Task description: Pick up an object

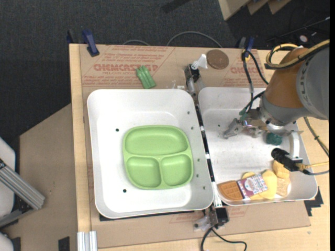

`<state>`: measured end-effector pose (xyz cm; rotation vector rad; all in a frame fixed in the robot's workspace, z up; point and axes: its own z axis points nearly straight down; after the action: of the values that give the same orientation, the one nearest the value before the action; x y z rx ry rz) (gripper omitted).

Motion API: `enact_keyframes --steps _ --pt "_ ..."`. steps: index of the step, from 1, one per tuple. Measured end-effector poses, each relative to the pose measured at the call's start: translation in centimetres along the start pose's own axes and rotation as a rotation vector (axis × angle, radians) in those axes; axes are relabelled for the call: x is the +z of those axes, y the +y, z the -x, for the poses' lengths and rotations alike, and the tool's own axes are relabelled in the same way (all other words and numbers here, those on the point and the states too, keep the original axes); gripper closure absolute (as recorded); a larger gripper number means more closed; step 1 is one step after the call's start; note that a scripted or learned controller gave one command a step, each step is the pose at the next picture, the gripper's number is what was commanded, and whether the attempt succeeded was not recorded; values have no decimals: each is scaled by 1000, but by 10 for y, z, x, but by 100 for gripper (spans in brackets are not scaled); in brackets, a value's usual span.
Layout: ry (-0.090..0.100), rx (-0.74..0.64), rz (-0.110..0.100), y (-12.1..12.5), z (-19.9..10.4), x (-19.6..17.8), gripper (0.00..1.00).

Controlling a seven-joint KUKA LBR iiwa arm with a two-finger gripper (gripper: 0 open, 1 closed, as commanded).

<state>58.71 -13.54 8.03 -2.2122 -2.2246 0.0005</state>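
Toy food point(255, 185) in right bin point(225, 156), arm point(293, 85) bent low over it

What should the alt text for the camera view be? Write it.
A grey and orange robot arm reaches into the right white bin, its hand low over the floor. Food items lie at that bin's near edge; the left bin holds a green divided tray.

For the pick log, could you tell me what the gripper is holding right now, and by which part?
Nothing shows between the fingers: the gripper hangs over bare floor of the right bin, apart from the food items at the near edge.
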Motion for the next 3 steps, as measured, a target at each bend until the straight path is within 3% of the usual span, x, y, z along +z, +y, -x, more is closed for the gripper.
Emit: enact_keyframes --steps 1,2,3 --pt "-5 5 7 33 31 -15 0" --pt "-5 3 8 76 41 -5 0" --pt "-6 3 8 75 41 -16 100"
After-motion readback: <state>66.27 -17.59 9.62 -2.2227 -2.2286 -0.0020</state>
